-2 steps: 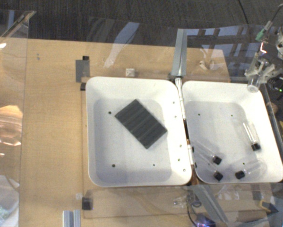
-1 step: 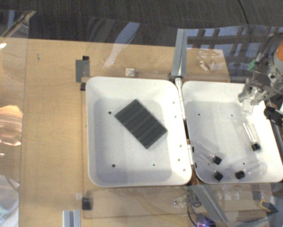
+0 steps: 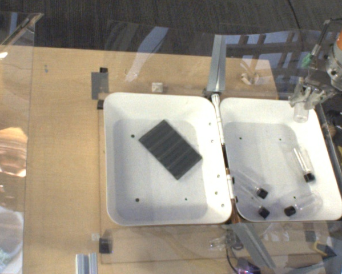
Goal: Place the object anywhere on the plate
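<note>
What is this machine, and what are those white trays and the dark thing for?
It is a robot arm seen from one camera above the bench, looking down at a slant. The arm comes in at the right, and its gripper hangs over the far corner of the right bin. It looks like a clear tube hangs under the gripper, but clear plastic is hard to see, so I can't be sure. In the right bin lie more clear tubes with black caps, near its front. In the left bin lies a dark ridged plate, turned at an angle. The robot's job is to put something on that plate.
</note>
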Tool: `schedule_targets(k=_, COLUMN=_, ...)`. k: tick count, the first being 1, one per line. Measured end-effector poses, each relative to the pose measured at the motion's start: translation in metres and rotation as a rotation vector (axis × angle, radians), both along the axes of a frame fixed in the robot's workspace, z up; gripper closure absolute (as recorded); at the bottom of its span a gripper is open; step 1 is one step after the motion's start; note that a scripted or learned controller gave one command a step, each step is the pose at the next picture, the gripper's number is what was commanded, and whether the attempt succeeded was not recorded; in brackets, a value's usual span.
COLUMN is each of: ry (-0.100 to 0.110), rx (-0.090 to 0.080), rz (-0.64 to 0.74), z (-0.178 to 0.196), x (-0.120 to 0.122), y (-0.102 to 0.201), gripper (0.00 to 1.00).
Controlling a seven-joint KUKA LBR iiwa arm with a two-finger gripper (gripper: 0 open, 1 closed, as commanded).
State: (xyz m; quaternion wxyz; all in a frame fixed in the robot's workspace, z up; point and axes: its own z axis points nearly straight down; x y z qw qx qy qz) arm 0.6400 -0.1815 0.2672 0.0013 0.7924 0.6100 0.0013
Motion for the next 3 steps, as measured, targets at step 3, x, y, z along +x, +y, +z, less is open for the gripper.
schedule_targets(k=3, ry=0.000, rx=-0.001, rz=0.095, z=0.007, x=0.029, y=-0.012, gripper=1.00)
